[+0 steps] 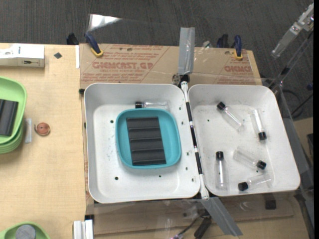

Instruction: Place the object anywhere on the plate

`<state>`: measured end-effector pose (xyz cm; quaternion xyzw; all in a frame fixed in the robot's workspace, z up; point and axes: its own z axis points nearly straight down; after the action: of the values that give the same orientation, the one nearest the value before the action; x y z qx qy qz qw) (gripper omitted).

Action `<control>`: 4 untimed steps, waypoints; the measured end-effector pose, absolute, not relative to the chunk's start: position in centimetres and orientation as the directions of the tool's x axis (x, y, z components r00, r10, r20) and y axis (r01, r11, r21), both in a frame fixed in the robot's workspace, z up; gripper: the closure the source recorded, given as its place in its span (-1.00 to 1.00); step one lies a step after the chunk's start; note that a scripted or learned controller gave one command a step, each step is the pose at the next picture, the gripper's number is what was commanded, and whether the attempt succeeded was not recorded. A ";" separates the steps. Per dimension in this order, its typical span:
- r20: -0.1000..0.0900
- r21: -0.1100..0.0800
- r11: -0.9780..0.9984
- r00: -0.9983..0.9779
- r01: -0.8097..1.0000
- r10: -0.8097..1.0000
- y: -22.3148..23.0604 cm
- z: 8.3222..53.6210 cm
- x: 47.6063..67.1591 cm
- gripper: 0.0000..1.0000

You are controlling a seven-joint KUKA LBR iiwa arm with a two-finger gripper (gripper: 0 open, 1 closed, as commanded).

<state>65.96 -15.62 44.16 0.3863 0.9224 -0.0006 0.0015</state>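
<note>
Just vial (149,104) behind plate (122,143), left bin (94,133)

Glossy teal plastic plate (148,139), clear plastic vials (229,114), smooth white bins (94,148).

Count's two white bins (94,148), one teal plate (172,143) with one black ridged block (145,141) on it, five clear black-capped vials (228,114) right of the plate, plus maybe a sixth vial (149,104) just behind it, hard to tell.
</note>
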 end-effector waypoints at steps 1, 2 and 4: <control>-0.003 0.000 0.702 -0.702 0.712 0.712 -15.6 44.1 66.0 -1.00; -0.003 0.000 0.702 -0.702 0.712 0.712 -15.6 44.1 66.0 -1.00; -0.003 0.000 0.702 -0.702 0.712 0.712 -15.6 44.1 66.0 -1.00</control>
<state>65.98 -15.57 44.14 0.3858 0.9226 -0.0006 0.0014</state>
